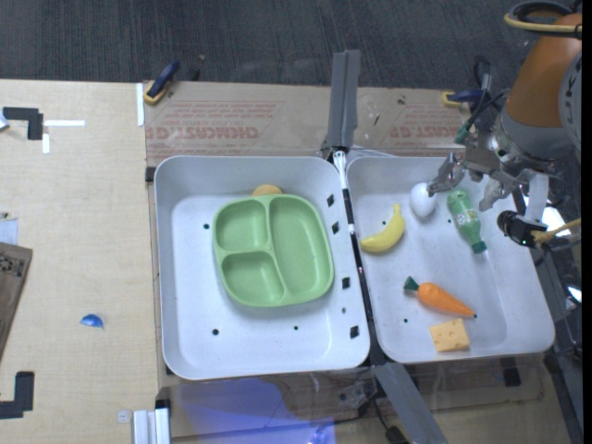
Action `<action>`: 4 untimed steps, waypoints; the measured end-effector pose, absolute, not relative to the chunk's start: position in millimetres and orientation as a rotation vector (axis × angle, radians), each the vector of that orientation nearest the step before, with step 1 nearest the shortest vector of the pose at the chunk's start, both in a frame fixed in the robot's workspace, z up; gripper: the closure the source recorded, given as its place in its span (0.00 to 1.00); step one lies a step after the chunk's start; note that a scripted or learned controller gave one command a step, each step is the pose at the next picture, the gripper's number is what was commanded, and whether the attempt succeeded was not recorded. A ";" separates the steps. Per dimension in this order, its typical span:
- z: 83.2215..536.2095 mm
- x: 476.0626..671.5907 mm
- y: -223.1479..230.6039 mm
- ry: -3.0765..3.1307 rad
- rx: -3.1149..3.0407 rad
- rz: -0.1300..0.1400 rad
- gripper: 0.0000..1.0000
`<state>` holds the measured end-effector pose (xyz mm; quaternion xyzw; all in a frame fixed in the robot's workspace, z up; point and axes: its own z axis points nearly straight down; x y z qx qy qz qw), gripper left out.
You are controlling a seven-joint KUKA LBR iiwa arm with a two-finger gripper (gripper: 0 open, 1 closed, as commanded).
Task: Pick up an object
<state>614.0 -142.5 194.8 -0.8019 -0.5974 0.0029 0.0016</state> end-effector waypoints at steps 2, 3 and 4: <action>102.9 633.1 -207.3 -2.037 -2.384 0.010 1.00; 164.1 648.9 -129.9 -2.269 -2.169 0.006 1.00; 187.7 618.5 -76.1 -2.160 -2.275 0.009 1.00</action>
